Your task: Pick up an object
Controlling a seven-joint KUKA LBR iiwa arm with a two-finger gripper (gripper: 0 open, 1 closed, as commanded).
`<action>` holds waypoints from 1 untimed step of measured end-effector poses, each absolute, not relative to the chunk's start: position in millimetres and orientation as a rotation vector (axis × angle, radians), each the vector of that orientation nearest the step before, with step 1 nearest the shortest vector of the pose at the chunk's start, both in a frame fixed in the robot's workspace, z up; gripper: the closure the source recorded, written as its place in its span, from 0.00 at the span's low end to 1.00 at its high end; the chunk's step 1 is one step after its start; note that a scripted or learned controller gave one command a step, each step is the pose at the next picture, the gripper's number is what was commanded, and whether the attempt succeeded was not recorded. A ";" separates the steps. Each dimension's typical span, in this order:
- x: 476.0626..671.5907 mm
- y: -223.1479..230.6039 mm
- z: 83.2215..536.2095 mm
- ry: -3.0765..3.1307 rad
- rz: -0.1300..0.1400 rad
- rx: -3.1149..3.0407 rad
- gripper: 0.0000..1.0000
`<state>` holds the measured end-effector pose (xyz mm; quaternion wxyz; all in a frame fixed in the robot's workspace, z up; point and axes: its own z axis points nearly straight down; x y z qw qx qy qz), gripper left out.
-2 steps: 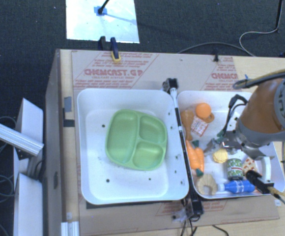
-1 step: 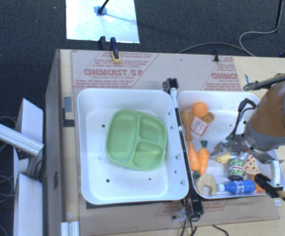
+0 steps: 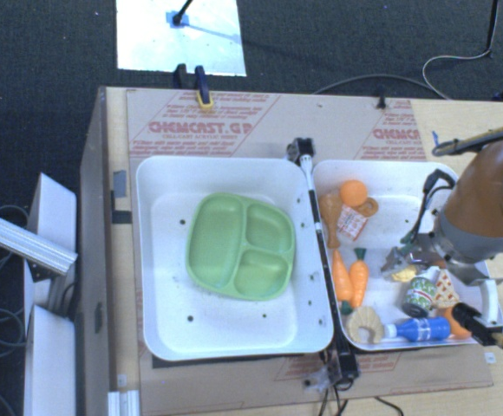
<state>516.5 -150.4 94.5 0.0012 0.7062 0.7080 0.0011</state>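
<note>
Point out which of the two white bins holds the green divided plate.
The left bin: the green divided plate lies in its middle. The right bin holds toy food instead, carrots among it.

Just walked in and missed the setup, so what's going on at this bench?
A robot arm reaches in from the right over the right bin, which holds toy food: carrots, an orange, a croissant, a blue bottle, a can and a pizza slice. Its gripper sits low among them, near the can. Nothing is lifted. The left bin holds a green divided plate.
</note>
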 end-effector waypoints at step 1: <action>592.2 -110.1 164.8 2.223 0.004 2.215 1.00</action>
